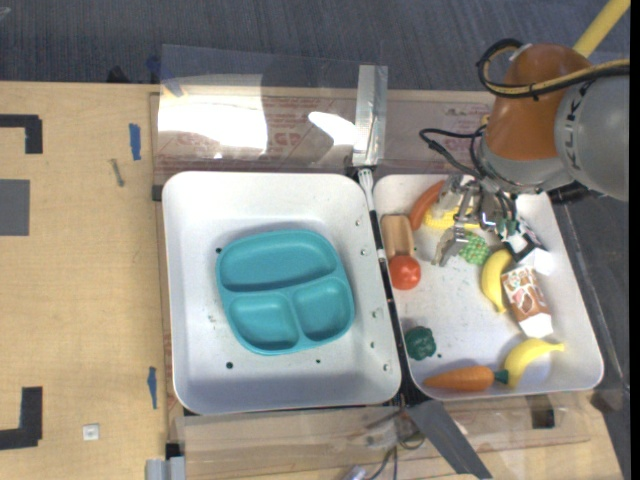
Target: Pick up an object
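The claw point(462, 230) is hanging low in the right bin point(578, 298), its fingers spread narrowly, gripping nothing. Just beside it, a yellow banana point(494, 277) is lying with its long axis running top to bottom.

The arm point(575, 118) ran off the right edge. Its gripper point(470, 230) covered part of a yellow item point(440, 220) (identity unclear), finger state indistinct.

Grey arm point(590, 128) from the right, pincer point(465, 230) pointed down.
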### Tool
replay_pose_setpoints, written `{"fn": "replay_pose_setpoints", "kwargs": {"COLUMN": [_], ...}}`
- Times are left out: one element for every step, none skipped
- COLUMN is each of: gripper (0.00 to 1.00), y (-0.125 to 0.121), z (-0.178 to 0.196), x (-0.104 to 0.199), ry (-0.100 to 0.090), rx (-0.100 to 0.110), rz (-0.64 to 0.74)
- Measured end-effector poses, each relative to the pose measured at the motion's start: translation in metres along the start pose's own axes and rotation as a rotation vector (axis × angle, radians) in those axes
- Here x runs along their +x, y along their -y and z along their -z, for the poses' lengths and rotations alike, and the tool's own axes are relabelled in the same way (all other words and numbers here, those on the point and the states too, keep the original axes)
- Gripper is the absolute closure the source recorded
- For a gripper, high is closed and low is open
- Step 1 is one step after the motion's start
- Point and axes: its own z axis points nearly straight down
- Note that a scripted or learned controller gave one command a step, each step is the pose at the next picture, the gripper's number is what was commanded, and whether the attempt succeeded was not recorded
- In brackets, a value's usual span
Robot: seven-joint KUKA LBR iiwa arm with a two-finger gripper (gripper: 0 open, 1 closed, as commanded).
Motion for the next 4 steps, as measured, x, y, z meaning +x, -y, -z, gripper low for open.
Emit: {"fn": "replay_pose_setpoints", "kwargs": {"gripper": [0.00, 0.00, 1.00, 1.00], "y": [0.000, -0.004, -0.006, -0.060], "z": [0.000, 0.000, 0.016, 0.090], "x": [-0.001, 0.007, -0.001, 0.011], "ry": [-0.004, 0.014, 0.051, 0.027], "rx": [-0.006, -0.007, -0.011, -0.021], "rz": [-0.043, -0.117, -0.115, -0.133]}}
